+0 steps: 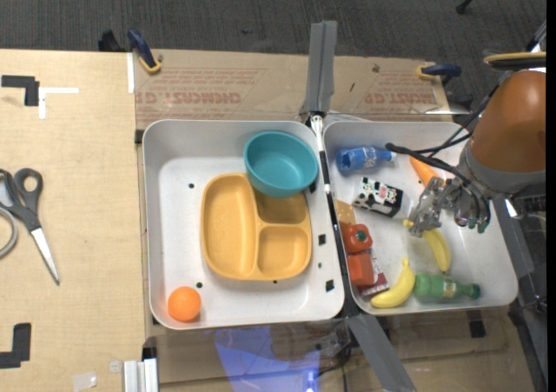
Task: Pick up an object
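My gripper [426, 215] hangs low over the middle of the right bin [497, 247], reaching in from the right under the orange band [519, 112] of the arm. Just below it lies a small yellow banana [438, 249]. An orange carrot [422, 169] pokes out just above it. To the left of the gripper sits a black-and-white cow toy [380, 196]. A blue bottle [364, 156] lies at the back of the bin. A red packet [359, 251], a larger banana [395, 288] and a green bottle [445, 288] lie along the front.
The left bin [165, 208] holds a teal bowl [280, 162], a yellow divided plate [256, 227] and an orange ball [183, 303]. Scissors [31, 218] lie on the wooden bench at far left. Brown cardboard [226, 90] lies behind the bins.
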You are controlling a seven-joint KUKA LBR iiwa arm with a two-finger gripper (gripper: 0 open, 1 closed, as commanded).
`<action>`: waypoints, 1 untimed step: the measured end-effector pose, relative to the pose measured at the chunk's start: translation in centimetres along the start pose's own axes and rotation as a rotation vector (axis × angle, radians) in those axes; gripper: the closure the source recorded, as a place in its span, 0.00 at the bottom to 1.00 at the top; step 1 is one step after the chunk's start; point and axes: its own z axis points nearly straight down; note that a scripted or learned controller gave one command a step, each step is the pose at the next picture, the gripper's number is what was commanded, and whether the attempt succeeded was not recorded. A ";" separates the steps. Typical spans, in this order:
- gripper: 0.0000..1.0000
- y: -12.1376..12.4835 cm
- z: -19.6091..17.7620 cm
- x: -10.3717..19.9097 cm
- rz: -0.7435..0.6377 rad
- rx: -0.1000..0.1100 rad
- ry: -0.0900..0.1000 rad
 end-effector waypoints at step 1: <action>0.00 0.0 0.0 0.0 0.000 0.000 0.000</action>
